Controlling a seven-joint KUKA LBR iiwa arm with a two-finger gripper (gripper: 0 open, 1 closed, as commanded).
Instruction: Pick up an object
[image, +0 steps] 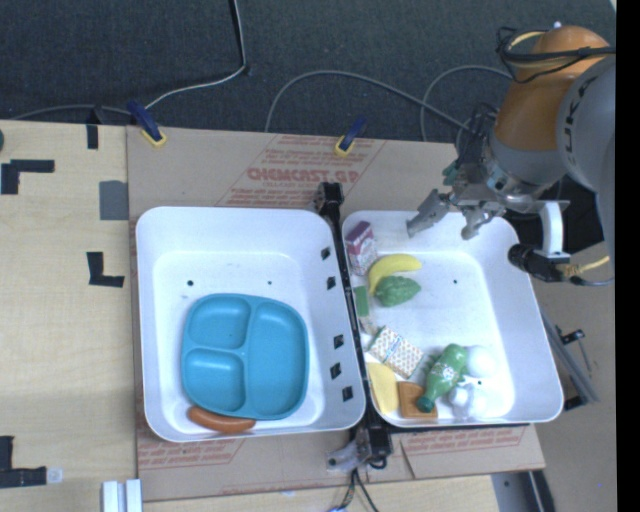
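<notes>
**Gripper spread and bare over the right bin's far edge**

Cardboard sheet (300, 175), brown with red print, covers the bench under both bins and is clipped at its far edge by two blue-and-yellow clamps (148, 125). The grey arm with its orange band (545, 75) comes in from the upper right, cables looping behind it.

The shallow white left bin (160, 260) holds a blue plastic divided plate (245, 355) with three sections, lying flat in the near half. An orange sausage-shaped toy (222, 421) lies just beside the plate's near rim, against the bin's front wall.

The shallow white right bin (530, 340) carries the pickable clutter, all of it along the left wall and the near corner. From far to near: a small white-and-maroon carton (359, 240) in the far left corner, a yellow banana toy (395, 265) touching a green leafy toy (398, 291) just below it, a white checked packet (397, 350), a yellow wedge (381, 380), a small orange block (410, 400), a green bottle-shaped toy (443, 372) tilted across the near corner, and a white rounded piece (475, 385) beside it. The bin's centre and right side lie bare.

The two-finger gripper (448, 212) hangs over the far rim of the right bin, well apart from the objects; the banana is the nearest. Its fingers (425, 216) stand wide apart with nothing between them.
</notes>
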